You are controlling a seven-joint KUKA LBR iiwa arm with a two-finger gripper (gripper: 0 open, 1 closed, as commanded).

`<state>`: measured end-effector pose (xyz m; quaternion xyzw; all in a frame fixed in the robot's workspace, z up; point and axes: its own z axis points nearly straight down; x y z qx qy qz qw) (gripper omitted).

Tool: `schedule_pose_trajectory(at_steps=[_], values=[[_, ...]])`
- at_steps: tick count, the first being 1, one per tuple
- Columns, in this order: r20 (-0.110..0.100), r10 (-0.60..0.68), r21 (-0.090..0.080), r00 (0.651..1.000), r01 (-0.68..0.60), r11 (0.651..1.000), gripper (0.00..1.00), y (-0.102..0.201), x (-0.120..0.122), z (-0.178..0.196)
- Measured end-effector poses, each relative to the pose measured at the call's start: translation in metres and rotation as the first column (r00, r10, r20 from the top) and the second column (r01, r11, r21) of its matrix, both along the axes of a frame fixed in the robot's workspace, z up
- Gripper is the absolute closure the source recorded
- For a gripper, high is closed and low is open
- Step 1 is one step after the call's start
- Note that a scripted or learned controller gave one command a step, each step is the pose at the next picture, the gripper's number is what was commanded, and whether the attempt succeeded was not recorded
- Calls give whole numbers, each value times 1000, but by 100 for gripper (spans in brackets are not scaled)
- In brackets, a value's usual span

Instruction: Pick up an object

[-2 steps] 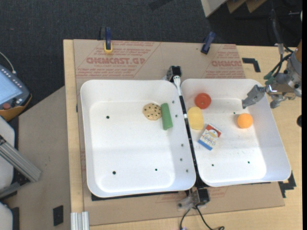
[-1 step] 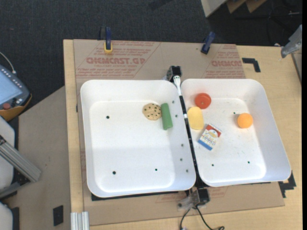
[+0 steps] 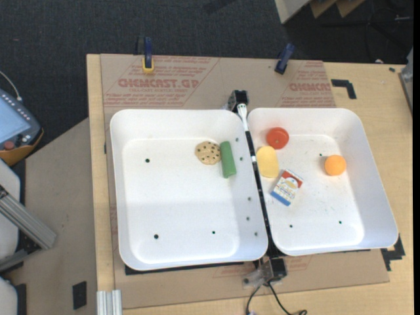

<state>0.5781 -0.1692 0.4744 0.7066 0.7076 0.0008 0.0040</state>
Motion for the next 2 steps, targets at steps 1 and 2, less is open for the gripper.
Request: schedule_pose_trajectory(at_steps=[1, 2], values=[[-19, 2, 8, 1000, -2, 1000, 100, 33, 16, -132], [-17, 10, 10, 1000, -10, 1000, 100, 149, -22, -195]])
